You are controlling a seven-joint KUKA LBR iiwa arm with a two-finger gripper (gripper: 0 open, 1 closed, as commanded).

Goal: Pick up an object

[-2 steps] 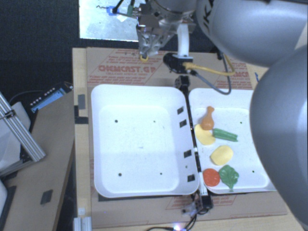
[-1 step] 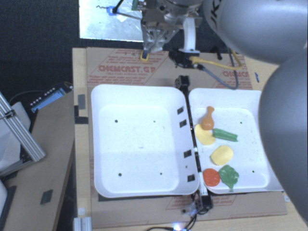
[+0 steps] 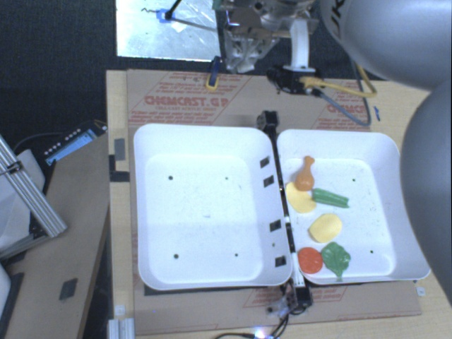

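Grey arm (image 3: 395, 27) enters from the right and fills the upper right corner; its wrist sits at the top edge, beyond the far rims of both bins; gripper (image 3: 240, 61) hangs over the brown printed board (image 3: 191, 97) behind the bins, well apart from every object; it grasps nothing visible, and whether it is released or clenched I cannot tell, the tip being small and blurred.

Left bin (image 3: 205, 210) and right bin (image 3: 367, 161) lie side by side, touching along a dark hinge strip with black clips.

Objects all lie in the right bin, clustered toward its left wall; orange pear-shaped piece (image 3: 305, 174) farthest back, narrow neck pointing away; pale yellow flat piece (image 3: 299, 199) just below it, touching or slightly under it; green elongated piece (image 3: 330, 198) beside that, lying slantwise toward the bin's middle; yellow rounded piece (image 3: 325, 227) nearer the front; red round piece (image 3: 309, 260) and green leafy piece (image 3: 336, 258) side by side at the near edge, touching.
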